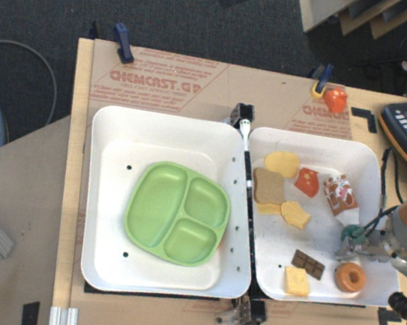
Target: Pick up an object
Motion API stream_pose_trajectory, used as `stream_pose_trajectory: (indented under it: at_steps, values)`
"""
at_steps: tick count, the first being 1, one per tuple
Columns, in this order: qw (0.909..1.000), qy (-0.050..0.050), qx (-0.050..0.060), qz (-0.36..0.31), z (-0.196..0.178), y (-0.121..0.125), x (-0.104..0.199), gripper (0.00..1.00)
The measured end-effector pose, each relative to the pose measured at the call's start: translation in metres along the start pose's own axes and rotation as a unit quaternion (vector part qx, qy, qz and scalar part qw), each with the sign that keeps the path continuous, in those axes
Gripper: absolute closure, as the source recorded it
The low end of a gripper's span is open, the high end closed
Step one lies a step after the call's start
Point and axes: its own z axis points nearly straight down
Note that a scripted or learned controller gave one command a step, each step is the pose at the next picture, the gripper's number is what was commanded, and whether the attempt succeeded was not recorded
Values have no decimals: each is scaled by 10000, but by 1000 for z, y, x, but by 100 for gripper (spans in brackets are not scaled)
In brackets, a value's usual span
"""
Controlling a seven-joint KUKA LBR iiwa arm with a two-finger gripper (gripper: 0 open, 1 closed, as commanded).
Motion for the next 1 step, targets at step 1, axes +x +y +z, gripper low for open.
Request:
stream_pose_trajectory:
  at_steps: [1]
  values:
    - [10000,10,8,-2,0,0,6,100]
